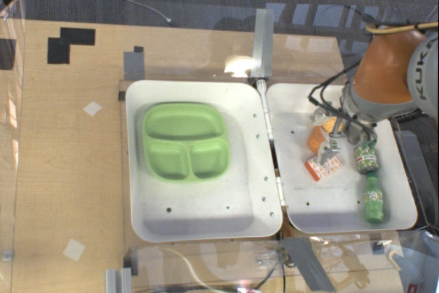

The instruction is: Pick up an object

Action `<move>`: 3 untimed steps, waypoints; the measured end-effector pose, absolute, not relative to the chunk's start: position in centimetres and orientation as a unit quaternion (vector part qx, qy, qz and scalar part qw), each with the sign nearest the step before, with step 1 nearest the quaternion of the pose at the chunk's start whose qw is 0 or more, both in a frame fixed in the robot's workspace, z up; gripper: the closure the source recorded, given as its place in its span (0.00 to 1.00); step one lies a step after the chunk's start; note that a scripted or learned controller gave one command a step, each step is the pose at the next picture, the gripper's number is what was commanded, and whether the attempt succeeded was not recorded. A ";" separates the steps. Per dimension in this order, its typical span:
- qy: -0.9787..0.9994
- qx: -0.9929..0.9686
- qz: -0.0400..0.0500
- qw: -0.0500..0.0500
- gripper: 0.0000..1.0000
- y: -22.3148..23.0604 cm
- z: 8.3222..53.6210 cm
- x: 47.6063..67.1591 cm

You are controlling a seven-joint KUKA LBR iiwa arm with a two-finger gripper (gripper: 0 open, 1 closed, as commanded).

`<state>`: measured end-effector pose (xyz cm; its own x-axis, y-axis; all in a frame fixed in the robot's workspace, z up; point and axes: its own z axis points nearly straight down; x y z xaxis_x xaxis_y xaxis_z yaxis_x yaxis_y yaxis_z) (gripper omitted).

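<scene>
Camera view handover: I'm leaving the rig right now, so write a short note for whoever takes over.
Gripper: low in the right bin, over the orange item and the red-and-white packet; nothing seen held.
Things: the green bottle and a small green can lie near the bin's right side. The green divided tray sits in the left bin.
Done: no pick seen.
Left: grasp one object and lift it.

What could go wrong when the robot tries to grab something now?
The hand is down among toys packed close together: an orange piece, a red and white packet and a green bottle. It might bump or push the neighbours instead of gripping one. The flat packet could also slip away.
</scene>
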<state>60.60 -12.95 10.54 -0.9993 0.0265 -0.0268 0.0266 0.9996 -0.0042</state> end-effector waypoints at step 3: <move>0.893 0.450 0.001 0.002 1.00 0.4 18.5 59.3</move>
